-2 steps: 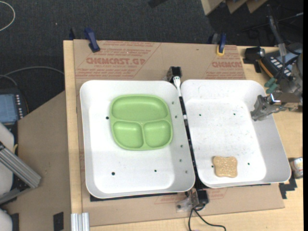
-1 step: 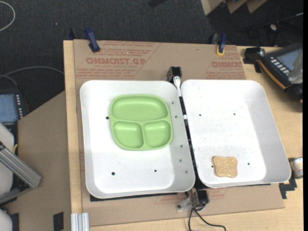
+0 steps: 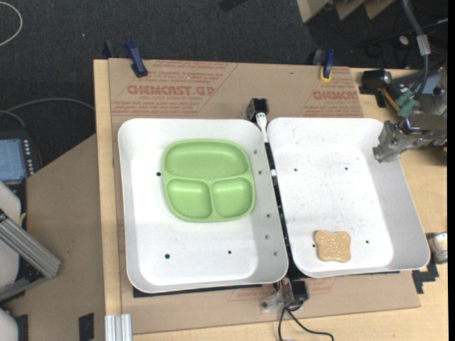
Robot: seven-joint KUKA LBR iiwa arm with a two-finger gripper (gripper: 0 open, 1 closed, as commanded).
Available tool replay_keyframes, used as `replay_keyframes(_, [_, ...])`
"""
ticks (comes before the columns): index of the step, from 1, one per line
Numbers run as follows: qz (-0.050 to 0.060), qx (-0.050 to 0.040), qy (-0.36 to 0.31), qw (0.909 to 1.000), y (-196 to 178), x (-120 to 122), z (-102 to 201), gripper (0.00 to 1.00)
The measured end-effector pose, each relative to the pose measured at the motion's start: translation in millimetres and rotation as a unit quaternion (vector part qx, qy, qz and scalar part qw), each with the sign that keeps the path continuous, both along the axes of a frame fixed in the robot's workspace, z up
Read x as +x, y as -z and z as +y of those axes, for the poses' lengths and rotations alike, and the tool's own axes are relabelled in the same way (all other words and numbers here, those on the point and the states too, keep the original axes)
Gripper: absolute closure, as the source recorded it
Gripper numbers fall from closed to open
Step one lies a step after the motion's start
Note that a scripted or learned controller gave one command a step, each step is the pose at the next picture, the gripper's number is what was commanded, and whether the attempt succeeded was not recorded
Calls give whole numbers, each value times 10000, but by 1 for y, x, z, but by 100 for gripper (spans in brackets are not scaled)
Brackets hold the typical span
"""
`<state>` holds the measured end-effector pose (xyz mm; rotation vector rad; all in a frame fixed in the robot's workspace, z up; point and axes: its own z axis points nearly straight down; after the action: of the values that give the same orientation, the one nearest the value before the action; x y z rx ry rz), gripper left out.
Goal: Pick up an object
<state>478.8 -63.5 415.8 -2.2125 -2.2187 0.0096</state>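
A small tan object shaped like a slice of toast (image 3: 333,246) lies flat near the front edge of the right bin (image 3: 334,183). A green three-compartment plate (image 3: 209,180) sits in the back half of the left bin (image 3: 192,261). My gripper (image 3: 389,146) hangs over the right bin's back right corner, at its rim, well away from the tan slice and far from the plate. Nothing shows in its grasp.
The two white bins meet along a raised middle seam (image 3: 274,190) on a brown board. Blue and yellow clamps (image 3: 135,59) hold the board's back edge. Cables and arm hardware (image 3: 419,98) crowd the right side behind the gripper.
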Motion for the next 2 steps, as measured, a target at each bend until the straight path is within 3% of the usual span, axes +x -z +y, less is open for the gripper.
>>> replay_keyframes(1, [-87, -19, 14, 10000, -42, 43, -13, 100])
replay_keyframes(2, [6, 2, 5, 10000, 42, -2, 16, 100])
